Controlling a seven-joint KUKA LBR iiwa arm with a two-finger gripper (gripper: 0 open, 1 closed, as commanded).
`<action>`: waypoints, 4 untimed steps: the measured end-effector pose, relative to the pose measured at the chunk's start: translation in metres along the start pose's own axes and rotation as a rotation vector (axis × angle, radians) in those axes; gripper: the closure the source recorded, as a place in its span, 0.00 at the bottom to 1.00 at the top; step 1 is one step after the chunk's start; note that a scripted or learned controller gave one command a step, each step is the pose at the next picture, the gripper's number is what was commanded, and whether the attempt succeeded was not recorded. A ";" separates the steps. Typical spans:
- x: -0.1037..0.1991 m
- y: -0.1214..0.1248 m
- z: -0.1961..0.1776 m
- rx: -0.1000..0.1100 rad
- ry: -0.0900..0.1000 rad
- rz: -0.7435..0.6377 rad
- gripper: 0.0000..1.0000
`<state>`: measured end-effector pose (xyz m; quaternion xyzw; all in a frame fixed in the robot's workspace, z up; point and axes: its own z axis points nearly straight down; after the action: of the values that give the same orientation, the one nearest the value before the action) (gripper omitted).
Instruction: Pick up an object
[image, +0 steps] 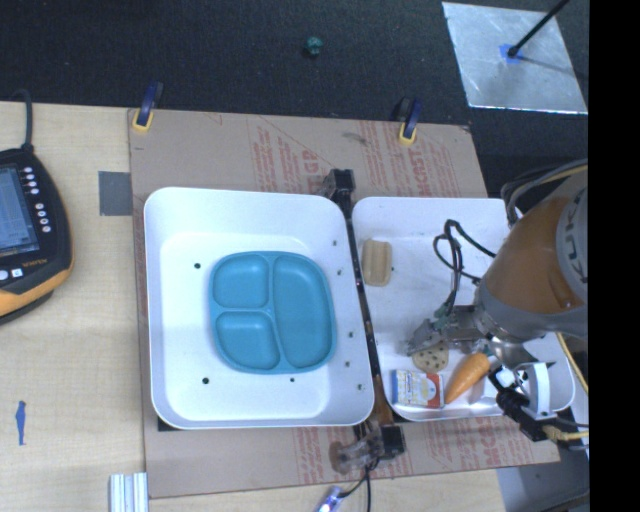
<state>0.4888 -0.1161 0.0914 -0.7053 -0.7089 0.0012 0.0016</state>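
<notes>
Gripper: low in right bin, near front edge; finger state cannot be told | Candidates: cookie, carrot, carton, clustered at front edge | Advice: centre over one item, descend straight, avoid neighbours.

Even, bright overhead light, no hard shadows. White bins near clipping; left bin's floor glares a bit left of the gripper. Soft shadow under the arm just beside the gripper. Low-res, mild softness overall; dark floor far above it is noisy, detail lost.
</notes>
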 end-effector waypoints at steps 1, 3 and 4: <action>-0.001 0.002 -0.013 -0.005 0.000 -0.003 1.00; 0.022 -0.013 0.000 0.000 0.000 -0.003 0.00; 0.020 -0.012 -0.012 -0.002 -0.001 -0.004 1.00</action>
<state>0.4773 -0.0961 0.1033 -0.7039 -0.7103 0.0007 0.0006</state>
